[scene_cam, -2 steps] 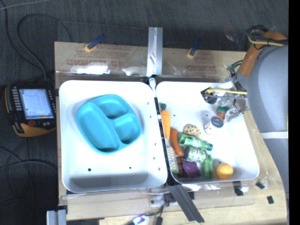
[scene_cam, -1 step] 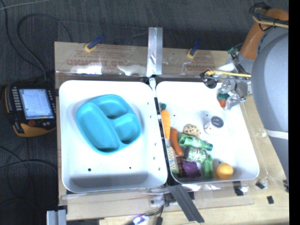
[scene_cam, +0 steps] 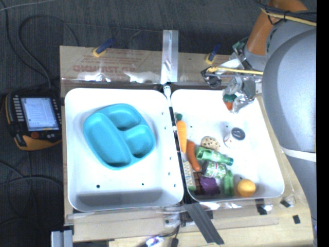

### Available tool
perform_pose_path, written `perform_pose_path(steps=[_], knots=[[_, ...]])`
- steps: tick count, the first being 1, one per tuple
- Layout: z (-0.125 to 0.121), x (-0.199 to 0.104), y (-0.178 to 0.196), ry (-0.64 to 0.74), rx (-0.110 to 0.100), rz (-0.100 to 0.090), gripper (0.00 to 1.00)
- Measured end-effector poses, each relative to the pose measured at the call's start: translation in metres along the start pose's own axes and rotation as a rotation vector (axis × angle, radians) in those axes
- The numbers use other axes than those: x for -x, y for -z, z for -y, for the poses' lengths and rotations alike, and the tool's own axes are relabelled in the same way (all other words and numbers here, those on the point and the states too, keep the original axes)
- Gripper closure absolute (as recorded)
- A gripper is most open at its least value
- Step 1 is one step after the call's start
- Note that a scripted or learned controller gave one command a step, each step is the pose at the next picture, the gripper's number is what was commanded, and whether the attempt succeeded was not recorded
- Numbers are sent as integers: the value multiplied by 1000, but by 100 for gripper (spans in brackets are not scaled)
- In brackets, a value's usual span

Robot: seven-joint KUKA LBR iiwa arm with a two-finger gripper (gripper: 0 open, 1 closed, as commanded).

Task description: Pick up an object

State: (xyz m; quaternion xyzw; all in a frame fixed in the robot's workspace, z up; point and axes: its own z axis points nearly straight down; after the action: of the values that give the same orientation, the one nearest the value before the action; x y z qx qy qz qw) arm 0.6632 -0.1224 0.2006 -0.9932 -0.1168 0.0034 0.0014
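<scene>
camera view: arm reaches over right bin, fingers clamping a small orange-red object.

We see a tan bench bearing two shallow white bins. Taking the left bin as our landmark, the right bin sits touching its right wall, and crumpled clear plastic lies on the bench just beyond its far rim.
</scene>
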Motion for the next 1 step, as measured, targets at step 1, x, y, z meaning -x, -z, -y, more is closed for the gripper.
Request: perform_pose_path(steps=[1], knots=[[0, 0, 5, 9, -5, 7, 100]])
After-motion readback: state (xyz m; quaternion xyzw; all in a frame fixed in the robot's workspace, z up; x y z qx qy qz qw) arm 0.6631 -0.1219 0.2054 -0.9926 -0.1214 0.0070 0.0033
